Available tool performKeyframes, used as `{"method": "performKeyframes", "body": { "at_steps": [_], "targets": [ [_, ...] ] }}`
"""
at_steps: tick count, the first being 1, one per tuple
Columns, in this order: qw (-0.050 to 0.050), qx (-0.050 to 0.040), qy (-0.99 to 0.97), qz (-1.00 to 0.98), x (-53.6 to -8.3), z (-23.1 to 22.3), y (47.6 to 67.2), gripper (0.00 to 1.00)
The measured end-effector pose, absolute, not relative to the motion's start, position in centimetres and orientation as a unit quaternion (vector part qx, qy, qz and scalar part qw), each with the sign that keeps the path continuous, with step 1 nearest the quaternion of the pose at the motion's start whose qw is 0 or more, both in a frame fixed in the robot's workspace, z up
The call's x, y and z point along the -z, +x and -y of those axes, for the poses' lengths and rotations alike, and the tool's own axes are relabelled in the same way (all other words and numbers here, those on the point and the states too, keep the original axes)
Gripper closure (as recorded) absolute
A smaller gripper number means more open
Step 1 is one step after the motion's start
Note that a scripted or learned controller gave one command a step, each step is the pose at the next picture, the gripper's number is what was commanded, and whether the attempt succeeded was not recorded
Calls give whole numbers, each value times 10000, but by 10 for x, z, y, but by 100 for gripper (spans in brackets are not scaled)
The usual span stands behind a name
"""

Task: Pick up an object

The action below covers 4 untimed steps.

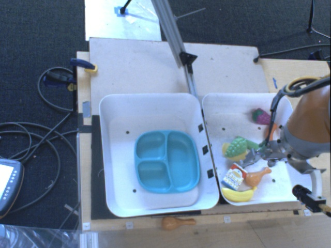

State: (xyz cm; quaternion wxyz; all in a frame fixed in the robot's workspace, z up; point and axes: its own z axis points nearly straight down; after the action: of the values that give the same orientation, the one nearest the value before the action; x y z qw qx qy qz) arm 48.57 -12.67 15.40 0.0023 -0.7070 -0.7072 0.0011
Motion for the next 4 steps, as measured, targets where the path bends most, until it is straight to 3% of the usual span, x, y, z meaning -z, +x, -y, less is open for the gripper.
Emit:
{"method": "performKeyframes", "body": {
  "at_steps": [1, 2, 3, 4],
  "targets": [
    [3, 19, -7072, 7070, -94, 125, 487, 0],
    [-1, 19, -7070, 7072, -93, 125, 488, 0],
    [-20, 31, -7069, 7073, -104, 125, 490, 100],
    [-33, 24, -7046, 7095, -166, 119, 495, 100]
  ]
}}
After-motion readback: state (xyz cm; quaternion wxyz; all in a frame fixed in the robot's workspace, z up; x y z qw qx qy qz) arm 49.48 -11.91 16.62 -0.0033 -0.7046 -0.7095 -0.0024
